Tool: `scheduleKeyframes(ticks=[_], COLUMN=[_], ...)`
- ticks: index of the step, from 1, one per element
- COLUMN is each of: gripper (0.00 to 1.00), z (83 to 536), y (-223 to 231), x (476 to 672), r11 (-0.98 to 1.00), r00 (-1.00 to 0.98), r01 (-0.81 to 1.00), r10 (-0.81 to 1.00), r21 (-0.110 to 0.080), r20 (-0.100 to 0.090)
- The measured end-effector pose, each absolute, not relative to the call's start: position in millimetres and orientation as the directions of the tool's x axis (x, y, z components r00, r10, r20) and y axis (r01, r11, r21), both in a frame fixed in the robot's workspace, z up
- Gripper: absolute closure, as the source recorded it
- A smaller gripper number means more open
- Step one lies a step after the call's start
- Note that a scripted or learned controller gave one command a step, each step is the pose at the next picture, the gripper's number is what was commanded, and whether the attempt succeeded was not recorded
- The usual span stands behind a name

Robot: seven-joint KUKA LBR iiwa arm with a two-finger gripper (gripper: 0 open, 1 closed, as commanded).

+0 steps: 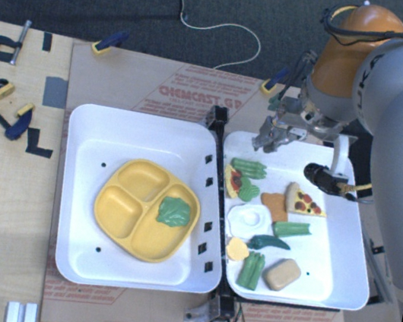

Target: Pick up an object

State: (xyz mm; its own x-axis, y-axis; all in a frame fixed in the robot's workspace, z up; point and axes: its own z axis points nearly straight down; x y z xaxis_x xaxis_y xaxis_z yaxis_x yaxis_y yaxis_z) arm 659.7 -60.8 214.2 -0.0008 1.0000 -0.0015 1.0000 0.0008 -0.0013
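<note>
White plastic bins sit side by side on the tabletop, and nearly all the toy food is crowded into the right bin, so that is where a pick has to happen. The claw hangs over that bin's upper left corner, just above the green beans; whether its tips are spread or pressed together I cannot tell, and nothing shows between them. My guess is it is lining up on the beans or the strawberry-like piece just below.

Room is tight there. The beans lie close to the wall shared with the left bin, and the black clips along that divider crowd the approach from frame left. More open floor lies toward the bin's upper middle, between the beans and the pizza slice. Lower down, the egg, dark pepper and bread roll pack closely together.

In the left bin, a yellow tray carries one leaf, well apart from the claw.
</note>
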Motion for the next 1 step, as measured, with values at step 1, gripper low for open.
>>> scheduleKeyframes(ticks=[1], gripper=[1.00], z=[216.5], y=[-63.8], x=[655.5], r11=[0.001], r00=[-0.001], r01=[1.000], r10=[1.000], r21=[-0.002], r20=[-0.002])
